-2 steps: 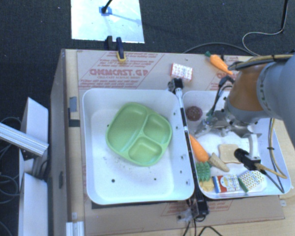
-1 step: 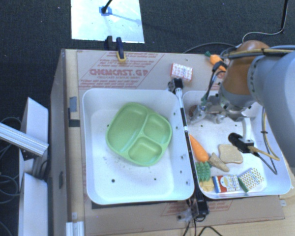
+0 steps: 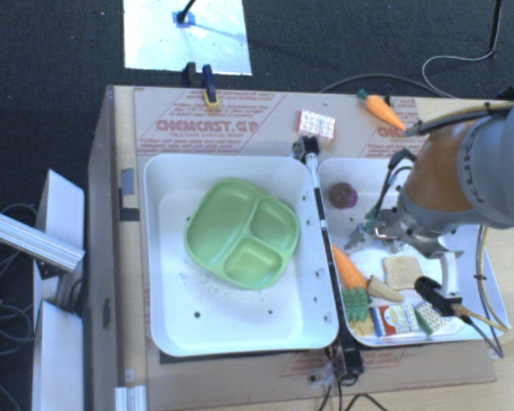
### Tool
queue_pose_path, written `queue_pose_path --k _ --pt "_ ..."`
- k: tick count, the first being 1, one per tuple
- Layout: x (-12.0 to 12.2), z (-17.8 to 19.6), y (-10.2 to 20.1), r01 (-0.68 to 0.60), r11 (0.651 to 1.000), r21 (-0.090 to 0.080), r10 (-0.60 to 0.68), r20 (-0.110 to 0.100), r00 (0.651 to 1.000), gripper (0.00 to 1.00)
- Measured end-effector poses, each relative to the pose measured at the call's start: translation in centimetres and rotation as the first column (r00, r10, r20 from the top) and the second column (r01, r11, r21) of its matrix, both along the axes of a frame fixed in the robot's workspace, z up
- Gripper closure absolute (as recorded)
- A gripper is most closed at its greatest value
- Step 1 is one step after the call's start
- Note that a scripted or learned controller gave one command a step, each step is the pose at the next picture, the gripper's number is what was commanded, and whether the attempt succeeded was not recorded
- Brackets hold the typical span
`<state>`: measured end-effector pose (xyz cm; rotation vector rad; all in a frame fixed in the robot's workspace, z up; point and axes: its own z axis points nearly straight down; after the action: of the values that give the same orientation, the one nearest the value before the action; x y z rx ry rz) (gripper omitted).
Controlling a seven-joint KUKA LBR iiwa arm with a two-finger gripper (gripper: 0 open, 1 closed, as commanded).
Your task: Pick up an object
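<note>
Arm (image 3: 463, 174) low over right bin (image 3: 488, 255), gripper (image 3: 379, 231) near a carrot (image 3: 349, 269) and toast (image 3: 402, 271), its grip state perhaps hidden, cannot tell, green tray (image 3: 242, 231) in left bin (image 3: 176, 315)

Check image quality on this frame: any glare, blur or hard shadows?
Camera view: even light and soft shadows; the left bin looks bright but not blown out; the green plate is sharp; the arm looks slightly soft; the floor is dark.
</note>
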<state>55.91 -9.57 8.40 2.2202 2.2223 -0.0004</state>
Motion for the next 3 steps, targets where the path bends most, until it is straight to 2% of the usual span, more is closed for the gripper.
queue_pose_path --k 1,2,3 --pt "4.3 0.1 -1.8 -0.002 1.000 0.000 0.002 0.003 1.000 0.00" --pt "4.4 1.2 -1.8 -0.004 1.000 0.000 0.004 0.005 1.000 1.00" --pt "7.2 10.0 -11.2 -0.001 1.000 -0.003 0.001 0.005 1.000 1.00"
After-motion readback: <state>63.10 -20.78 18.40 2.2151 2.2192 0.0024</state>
